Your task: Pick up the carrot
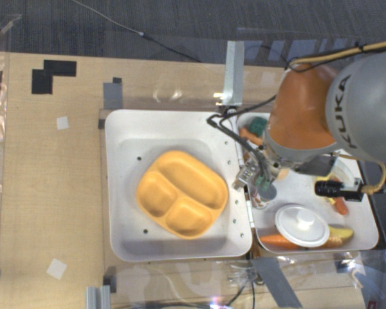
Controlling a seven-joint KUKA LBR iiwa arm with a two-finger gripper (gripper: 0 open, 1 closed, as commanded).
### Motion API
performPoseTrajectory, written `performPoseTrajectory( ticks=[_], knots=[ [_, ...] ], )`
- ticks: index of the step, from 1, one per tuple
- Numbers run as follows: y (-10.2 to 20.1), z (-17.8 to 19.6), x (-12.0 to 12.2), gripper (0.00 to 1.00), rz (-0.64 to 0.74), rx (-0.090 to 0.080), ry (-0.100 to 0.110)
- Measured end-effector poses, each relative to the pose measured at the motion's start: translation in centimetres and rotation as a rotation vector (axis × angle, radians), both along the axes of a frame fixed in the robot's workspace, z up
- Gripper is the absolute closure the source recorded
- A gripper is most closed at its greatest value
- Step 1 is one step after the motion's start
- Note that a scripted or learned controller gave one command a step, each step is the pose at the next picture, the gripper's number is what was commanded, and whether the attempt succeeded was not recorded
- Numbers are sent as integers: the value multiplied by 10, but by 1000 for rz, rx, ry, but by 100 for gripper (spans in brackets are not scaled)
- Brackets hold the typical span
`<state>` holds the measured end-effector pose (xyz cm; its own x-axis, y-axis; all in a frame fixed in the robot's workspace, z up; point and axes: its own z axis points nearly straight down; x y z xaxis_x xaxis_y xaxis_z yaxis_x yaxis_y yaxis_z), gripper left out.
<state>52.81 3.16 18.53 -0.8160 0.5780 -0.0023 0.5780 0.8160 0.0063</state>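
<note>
The grey arm with its orange band (302, 108) reaches over the right-hand shallow white bin (367, 234), and its tool (260, 185) hangs near that bin's left wall, the state of its grip impossible to tell from above. The long orange carrot (276, 241) lies along the bin's near edge, partly tucked under a round white lid (302, 225), so it seems awkward to reach. The yellow three-part plastic tray (182, 193) sits in the left white bin (119, 237) on the desk.

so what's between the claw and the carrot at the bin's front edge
In the camera view, the white lid sits between the claw and the carrot, partly overlapping the carrot's right end.
</note>
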Motion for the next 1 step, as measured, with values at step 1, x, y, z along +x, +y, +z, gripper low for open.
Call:
performPoseTrajectory(
  ticks=[1],
  knots=[
    [101, -20, 45, 100, -314, 1, 2]
  ],
)
